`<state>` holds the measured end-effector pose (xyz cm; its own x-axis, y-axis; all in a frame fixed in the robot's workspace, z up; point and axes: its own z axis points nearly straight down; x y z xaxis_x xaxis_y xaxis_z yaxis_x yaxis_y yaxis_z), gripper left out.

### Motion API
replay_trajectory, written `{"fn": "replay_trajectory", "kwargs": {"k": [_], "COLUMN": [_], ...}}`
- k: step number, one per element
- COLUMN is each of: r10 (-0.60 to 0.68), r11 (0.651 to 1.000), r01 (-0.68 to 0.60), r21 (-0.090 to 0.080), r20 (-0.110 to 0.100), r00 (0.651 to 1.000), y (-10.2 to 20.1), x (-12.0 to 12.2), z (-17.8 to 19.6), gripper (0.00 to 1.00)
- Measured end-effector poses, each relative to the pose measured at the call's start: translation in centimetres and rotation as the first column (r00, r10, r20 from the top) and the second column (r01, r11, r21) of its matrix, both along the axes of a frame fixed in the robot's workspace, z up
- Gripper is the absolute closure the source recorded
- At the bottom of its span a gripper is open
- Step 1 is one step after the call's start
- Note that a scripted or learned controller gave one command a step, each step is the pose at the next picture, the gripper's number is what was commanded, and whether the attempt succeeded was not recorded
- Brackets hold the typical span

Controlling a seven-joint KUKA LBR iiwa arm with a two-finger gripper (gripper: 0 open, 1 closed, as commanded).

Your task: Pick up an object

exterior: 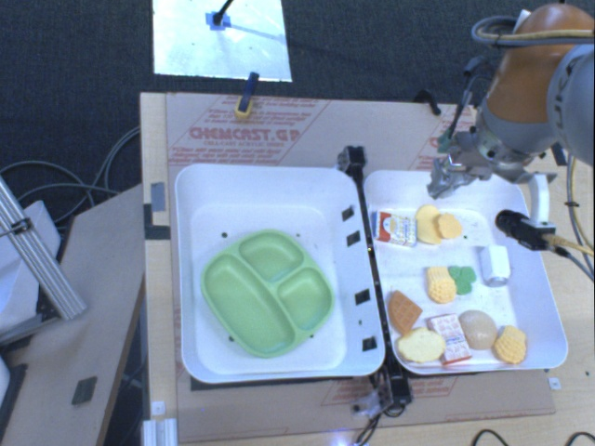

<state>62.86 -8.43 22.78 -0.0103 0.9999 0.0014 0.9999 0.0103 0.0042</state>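
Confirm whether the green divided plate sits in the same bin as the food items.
No, the green plate lies in the left bin, the food in the right bin.

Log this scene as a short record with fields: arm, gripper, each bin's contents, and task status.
arm: grey arm with orange band, reaching in from the right
gripper: gripper above the far edge of the right bin
left bin: left bin holds a green divided tray
right bin: toy foods, among them a small carton, a green piece and a waffle
task status: nothing seen in the gripper; no pick made yet
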Motion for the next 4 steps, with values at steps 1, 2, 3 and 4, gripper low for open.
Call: {"fn": "replay_trajectory", "kwargs": {"k": [1, 2, 3, 4], "r10": [-0.002, -0.009, -0.004, -0.006], "r11": [1.000, 1.000, 1.000, 1.000], "r01": [0.002, 0.009, 0.004, 0.006], "r21": [-0.001, -0.002, -0.002, -0.002], "r20": [0.000, -0.003, -0.001, -0.004], "r00": [1.000, 1.000, 1.000, 1.000], "y": [2.0, 1.0, 2.3, 2.6], "x": [2.5, 2.5, 3.1, 2.4], "z": [0.5, -0.1, 0.6, -1.3], "gripper": [1.00, 1.00, 1.00, 1.00]}}
